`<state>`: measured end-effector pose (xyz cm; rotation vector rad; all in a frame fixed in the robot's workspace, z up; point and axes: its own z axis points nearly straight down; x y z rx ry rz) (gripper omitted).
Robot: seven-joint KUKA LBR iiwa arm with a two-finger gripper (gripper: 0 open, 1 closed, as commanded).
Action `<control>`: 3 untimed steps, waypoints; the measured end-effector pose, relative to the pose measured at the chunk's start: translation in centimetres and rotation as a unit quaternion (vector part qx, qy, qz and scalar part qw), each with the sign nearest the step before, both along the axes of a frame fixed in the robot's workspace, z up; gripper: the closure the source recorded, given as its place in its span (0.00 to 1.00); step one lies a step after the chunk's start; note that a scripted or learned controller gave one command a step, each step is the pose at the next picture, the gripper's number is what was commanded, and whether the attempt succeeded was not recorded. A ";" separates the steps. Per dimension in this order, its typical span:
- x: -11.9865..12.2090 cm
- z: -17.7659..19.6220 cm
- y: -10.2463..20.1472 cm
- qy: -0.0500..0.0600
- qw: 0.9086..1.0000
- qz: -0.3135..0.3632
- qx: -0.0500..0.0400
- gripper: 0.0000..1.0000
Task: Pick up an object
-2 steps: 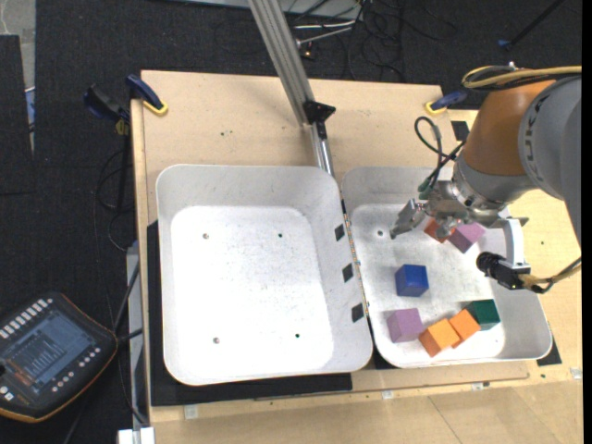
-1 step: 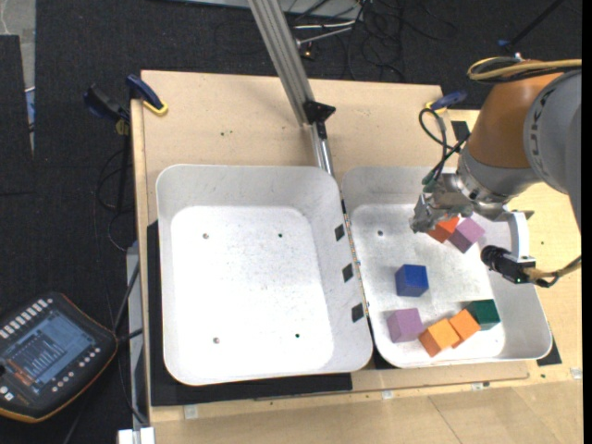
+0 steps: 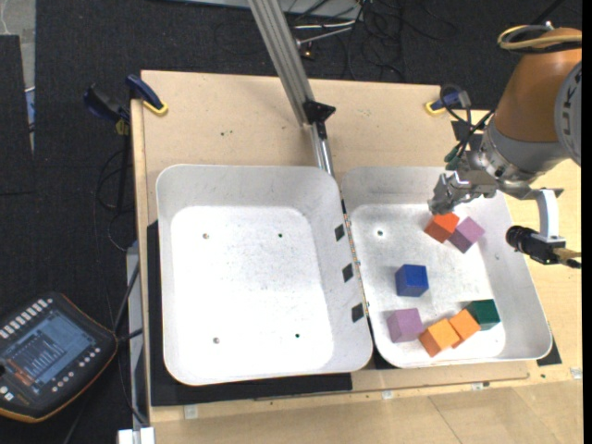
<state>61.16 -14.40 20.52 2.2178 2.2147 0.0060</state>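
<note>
**Hand low over the red-orange block in the right bin**

The arm point(image 3: 536, 91) reaches in from the right, and its hand point(image 3: 450, 195) sits at the far end of the right bin point(image 3: 518, 285), directly over a red-orange block point(image 3: 442, 227). A light purple block point(image 3: 468, 234) lies touching that block on its right side. The hand looks to be at or just above the red-orange block's top edge, so I judge the step in hand to be the approach or the grasp itself. The fingers are hidden by the wrist body from this angle, and I cannot tell whether they are spread or closed, nor whether anything sits between them.

The next move calls for closing squarely on the red-orange block without catching its purple neighbour, then a straight lift clear of the bin wall. Because the two blocks touch, a finger may land on the seam and push both aside.

Count of things in the right bin, six blocks in all:
- one red-orange block
- two purple blocks: the one already named, and a purple block point(image 3: 403, 324) near the front
- one blue block point(image 3: 412, 279), alone in the middle
- one orange block point(image 3: 440, 333) at the front
- one green block point(image 3: 482, 315), just beside the orange one

There are two white bins on the worktop point(image 3: 240, 118); the left bin point(image 3: 176, 248) holds no blocks.
</note>
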 end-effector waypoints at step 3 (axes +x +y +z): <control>2.5 7.4 5.3 0.003 1.000 0.005 0.001 1.00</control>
